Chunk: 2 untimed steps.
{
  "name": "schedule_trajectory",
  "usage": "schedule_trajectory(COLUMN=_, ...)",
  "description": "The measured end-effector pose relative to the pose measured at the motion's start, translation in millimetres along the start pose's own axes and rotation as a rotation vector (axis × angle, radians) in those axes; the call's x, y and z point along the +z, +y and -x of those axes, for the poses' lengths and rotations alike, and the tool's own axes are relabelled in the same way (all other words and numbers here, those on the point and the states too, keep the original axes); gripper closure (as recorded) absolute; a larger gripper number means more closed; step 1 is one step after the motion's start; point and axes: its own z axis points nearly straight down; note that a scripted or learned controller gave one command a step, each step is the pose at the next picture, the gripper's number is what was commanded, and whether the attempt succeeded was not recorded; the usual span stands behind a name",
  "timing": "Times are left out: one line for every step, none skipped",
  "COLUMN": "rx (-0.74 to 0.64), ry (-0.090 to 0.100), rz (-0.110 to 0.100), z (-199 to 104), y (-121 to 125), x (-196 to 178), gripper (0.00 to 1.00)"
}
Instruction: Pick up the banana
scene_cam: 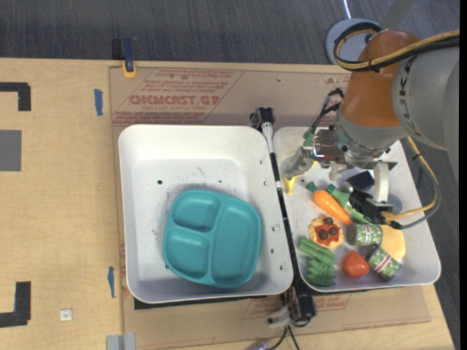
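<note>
Yellow banana [290,186] at right bin's [425,268] left wall, beside hand [349,168].

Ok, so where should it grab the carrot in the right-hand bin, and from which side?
Probably mid-body on the carrot, coming straight down. It lies flat and slanted, with its pointed tip toward the view's upper left and its green top at the lower right, so closing across its narrow width suits it. The round red-and-yellow toy sits close below, so favour the tip half.
</note>
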Motion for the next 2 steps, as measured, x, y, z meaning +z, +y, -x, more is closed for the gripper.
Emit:
schedule_trajectory(rx=0.022, ry=-0.002, rz=0.0, z=75, y=56, x=47, gripper=0.0)
schedule_trajectory(rx=0.016, ry=0.002, rz=-0.003, z=-15, y=23, x=0, gripper=0.0)
